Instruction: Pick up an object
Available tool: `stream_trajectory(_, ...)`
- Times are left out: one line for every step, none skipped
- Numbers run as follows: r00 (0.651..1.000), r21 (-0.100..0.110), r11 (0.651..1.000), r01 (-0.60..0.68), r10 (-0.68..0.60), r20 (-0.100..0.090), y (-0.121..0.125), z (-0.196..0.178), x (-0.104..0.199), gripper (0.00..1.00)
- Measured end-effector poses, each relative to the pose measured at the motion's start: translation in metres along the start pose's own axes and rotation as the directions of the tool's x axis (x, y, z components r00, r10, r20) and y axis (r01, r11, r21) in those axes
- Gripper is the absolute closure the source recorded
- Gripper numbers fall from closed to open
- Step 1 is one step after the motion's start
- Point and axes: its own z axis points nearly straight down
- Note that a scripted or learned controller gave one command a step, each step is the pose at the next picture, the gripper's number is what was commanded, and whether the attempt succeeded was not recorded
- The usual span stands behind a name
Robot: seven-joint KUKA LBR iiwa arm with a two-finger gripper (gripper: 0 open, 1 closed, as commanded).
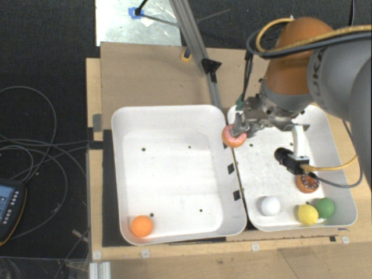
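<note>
Pink-iced and ring-shaped, the doughnut (234, 137) sat at the upper left corner of the right bin (261, 176), against the rim that this bin shares with its neighbour. The gripper (238, 127) stood directly over it, its tip meeting the doughnut's upper edge. The slanted view did not show whether the claw was open or closed, nor whether it had the doughnut in its grasp. Above the gripper the grey arm (340, 74) with its orange band reached in from the right, covering the bin's far corner.

Lower in the same bin, near the right wall, lay a brown doughnut (306, 183) with sprinkles. Along the near wall three balls rested: a white ball (269, 206) by itself, then a yellow ball (307, 214) and a green ball (325, 207) touching one another.

The left bin (119, 156) held an orange ball (142, 226) in its near left corner, well apart from everything else.

Both bins lay on a brown board (151, 74). A grey pole (190, 28) slanted across the board's far side, and loose cables (35, 156) lay on the dark floor to the left.
</note>
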Motion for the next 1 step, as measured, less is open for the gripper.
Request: stream_trajectory(1.0, 0.0, 1.0, 0.001, -0.001, 0.0, -0.0292, -0.0033, 0.0564, 1.0)
